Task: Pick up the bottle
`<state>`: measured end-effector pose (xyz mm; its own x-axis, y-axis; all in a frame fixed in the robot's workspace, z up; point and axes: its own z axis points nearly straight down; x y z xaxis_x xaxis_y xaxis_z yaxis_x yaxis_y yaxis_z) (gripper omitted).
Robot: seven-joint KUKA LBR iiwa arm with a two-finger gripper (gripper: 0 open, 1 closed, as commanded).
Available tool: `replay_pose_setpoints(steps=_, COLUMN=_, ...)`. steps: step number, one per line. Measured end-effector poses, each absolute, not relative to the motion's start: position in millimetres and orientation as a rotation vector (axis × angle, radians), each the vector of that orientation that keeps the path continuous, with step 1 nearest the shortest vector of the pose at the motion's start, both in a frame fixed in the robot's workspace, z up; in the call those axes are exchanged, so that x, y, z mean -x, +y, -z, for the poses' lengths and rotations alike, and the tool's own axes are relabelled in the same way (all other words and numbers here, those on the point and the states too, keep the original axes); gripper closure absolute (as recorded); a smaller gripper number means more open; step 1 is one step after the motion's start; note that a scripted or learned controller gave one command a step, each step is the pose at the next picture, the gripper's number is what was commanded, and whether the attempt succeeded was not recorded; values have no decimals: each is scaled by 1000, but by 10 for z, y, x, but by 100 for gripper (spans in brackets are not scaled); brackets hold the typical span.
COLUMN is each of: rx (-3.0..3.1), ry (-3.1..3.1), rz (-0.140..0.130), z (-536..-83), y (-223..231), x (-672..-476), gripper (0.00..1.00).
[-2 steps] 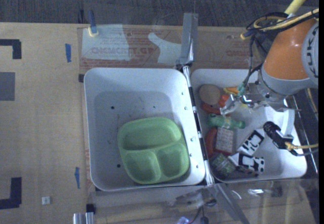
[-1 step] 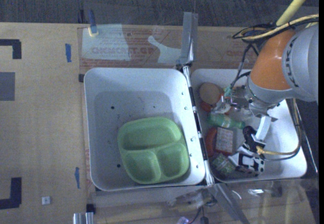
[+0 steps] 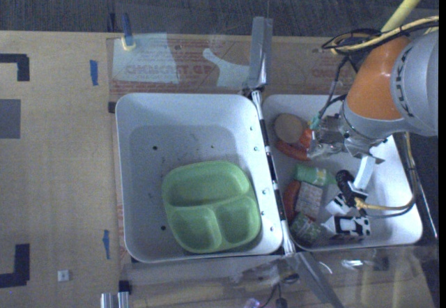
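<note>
**Bottle Still in the Bin as Arm Hangs Over the Clutter**

A KUKA arm reaches in from the right above the right-hand bin [image 3: 411, 226], its gripper [image 3: 327, 145] low over the upper part of a pile of small items. Nothing can be seen between its fingers, and whether the claw is spread or pressed together cannot be told from this angle, as the wrist hides much of it.

The pick appears not yet made. The likeliest bottle [image 3: 310, 175], a small green-capped container, lies on its side in the middle of the bin, just below and slightly left of the gripper, near it but apart. Around it crowd a round brown object [image 3: 286, 126], a red-orange item [image 3: 296, 150], printed packets [image 3: 309, 200] and a black-and-white toy [image 3: 350, 226].

The left bin [image 3: 139, 118] holds only a green divided tray [image 3: 210, 205], well apart from the action.

Judging by the layout, what remains is the whole grasp: a short shift down-left, a descent, a closure and a lift.
</note>
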<state>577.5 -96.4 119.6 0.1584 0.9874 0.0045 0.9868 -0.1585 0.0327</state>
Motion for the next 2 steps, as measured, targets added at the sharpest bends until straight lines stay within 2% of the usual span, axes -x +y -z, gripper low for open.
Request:
replay_pose_setpoints(steps=1, rx=-2435, ry=1979, rz=-9, z=-879, y=-1062, x=-5409, gripper=100)
replay_pose_setpoints(steps=2, rx=-2713, ry=1588, rz=2, z=-1837, y=-534, x=-4928, gripper=100)
